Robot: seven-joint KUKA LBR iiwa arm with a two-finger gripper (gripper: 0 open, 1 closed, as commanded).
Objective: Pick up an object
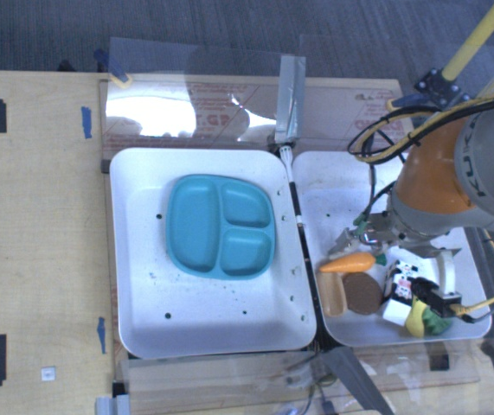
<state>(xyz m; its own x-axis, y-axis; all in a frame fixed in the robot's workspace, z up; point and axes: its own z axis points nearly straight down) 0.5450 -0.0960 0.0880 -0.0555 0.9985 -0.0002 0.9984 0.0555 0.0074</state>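
My gripper [364, 235] hangs low in the right bin [333, 188], below the arm's orange band. Just beneath it lies an orange carrot-shaped piece [348, 264], close to or touching the gripper's tip; I cannot tell which. In front of the carrot lie a tan slice [332, 295] and a brown round piece [364, 294]. To the right sits a cluster of small items: a white and black one [402, 280], a yellow one [416, 316] and a green one [437, 323].
The left bin [134, 258] holds a blue divided plate [221, 226]. A ridge [300, 240] separates the two bins. Cables [385, 137] loop from the arm above the right bin's back edge.
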